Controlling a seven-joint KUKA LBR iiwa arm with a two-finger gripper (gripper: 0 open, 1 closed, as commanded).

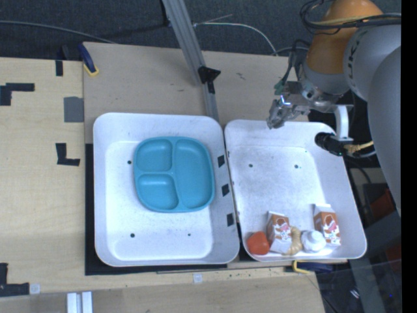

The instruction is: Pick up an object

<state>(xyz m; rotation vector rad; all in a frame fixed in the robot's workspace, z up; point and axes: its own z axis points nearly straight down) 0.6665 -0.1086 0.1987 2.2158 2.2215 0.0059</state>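
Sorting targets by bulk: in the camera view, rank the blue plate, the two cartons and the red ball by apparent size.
1. Blue plate, by far.
2. The two cartons look alike, so unranked.
3. Red ball, smallest.

The right bin (293,188) has a wide bare floor in its upper and middle part, so a hand could come down there freely. Along its near edge the way is crowded: an orange ball (258,243), a small carton (279,232), a beige piece (296,241), a white cap (315,241) and a second carton (327,225) lie close together. In the left bin (111,194), a blue divided plate (174,175) takes the middle; free floor stays around it. A slanted metal post (189,38) stands behind the bins.
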